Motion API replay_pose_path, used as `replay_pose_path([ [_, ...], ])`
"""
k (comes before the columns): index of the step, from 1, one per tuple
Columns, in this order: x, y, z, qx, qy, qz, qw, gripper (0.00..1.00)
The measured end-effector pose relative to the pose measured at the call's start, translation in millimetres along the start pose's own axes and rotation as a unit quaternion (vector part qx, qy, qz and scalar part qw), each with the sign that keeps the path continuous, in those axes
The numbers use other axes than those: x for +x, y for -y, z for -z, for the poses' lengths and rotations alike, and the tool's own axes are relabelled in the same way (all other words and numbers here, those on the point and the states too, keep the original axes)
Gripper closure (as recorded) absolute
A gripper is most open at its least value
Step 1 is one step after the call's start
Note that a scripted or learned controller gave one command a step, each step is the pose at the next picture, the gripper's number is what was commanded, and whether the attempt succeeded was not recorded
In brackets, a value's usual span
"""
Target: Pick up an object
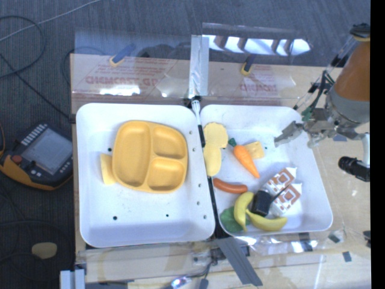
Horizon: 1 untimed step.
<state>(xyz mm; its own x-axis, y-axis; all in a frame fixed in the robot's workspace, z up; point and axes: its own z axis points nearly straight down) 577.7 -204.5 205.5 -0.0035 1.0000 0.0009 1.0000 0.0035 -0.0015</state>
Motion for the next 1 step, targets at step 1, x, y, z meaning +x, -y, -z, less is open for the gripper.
replay_pose_path([
  [1,49.1,-33.8,-84.1,-0.004,0.002,-0.031,0.9995,0.00],
])
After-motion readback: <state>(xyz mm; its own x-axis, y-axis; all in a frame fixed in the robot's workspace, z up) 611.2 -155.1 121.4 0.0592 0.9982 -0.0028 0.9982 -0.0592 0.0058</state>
